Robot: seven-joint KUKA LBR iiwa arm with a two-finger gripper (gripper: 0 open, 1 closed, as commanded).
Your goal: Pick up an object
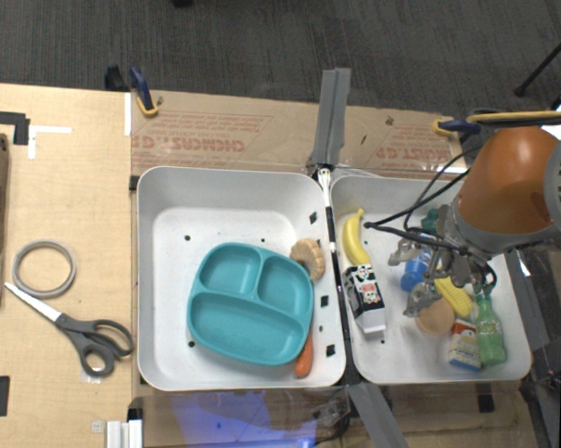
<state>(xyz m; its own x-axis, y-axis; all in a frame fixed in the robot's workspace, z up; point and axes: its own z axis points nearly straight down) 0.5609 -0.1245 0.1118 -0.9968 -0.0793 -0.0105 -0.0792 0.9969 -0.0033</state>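
My gripper [445,275] hangs low in the right bin [386,358], below the orange band of the arm [510,182]. Right under and around it lie a blue object [412,271], a yellow object [455,298] and a tan round object [434,317]. I see nothing clearly held in it. A banana [354,236] and a black-and-white box [365,298] lie along the bin's left side. A green bottle [488,331] and a red-and-white packet [462,348] rest at the bin's near right. The arm hides part of the bin's far right.
The left bin [170,214] holds a teal divided plate [252,304], a tan pastry [309,257] and an orange carrot [303,360]. Scissors [76,330] and a tape roll [44,267] lie on the bench to the left. Cables [420,215] trail from the wrist.
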